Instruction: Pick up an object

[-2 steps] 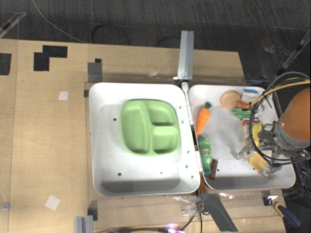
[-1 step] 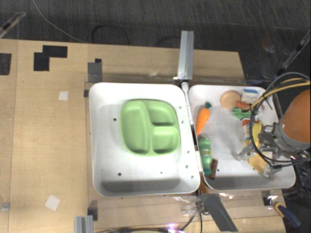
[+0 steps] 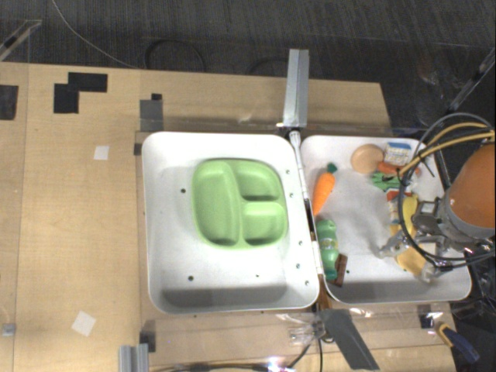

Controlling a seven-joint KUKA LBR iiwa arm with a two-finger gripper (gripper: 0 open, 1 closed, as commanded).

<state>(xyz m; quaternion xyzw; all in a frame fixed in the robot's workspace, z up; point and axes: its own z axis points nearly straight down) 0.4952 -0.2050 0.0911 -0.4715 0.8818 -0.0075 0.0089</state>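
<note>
Two white bins are seen side by side: the left bin carries a green divided tray, the right bin carries the loose objects. The gripper is positioned low over the right bin's right part, below the orange band and a tangle of cables. Its grip state cannot be told; nothing is visibly held.

No specific target is named by the task, so candidates are listed. Nearest: yellow pieces just beside or under the gripper, partly hidden, contact not resolvable. A carrot lies to the gripper's left and toward the far side, well apart, close to the wall shared with the other bin, long axis running near-to-far with a slight tilt, leafy end far. A green bottle-like item lies almost directly left of the gripper, against the same wall, long axis also near-to-far. A tan rounded object sits at the far edge.

Judgement: the yellow pieces are favoured by proximity; for the carrot, a leftward traverse is needed with closure across its narrow width.
</note>
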